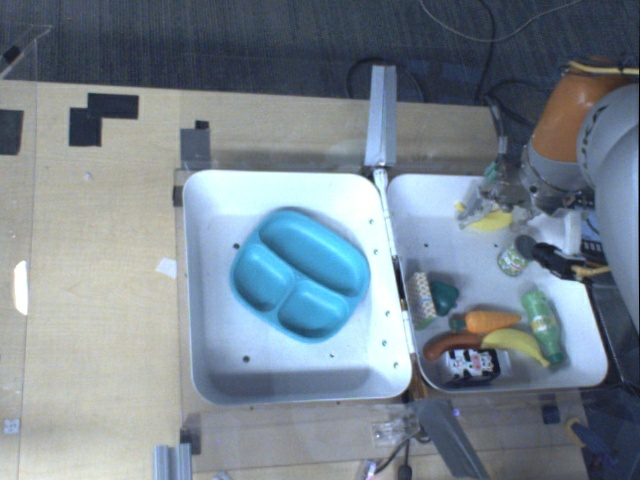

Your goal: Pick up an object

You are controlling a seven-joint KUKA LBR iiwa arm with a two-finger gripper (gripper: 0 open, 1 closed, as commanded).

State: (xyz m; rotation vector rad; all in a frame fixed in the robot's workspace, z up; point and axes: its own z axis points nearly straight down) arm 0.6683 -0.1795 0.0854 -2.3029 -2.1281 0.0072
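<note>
Where the arm reaches into the right bin [592, 366], camera view: gripper [490, 203] sits low at a yellow object [490, 221] near the far wall, seemingly to seize it; whether its jaws are parted or clamped cannot be told. Left bin [205, 298] holds a blue tray [300, 273].

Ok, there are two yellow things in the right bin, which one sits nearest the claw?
The yellow piece at the bin's top edge, right under the claw. The banana lies far off at the bottom, beside the green bottle.
</note>
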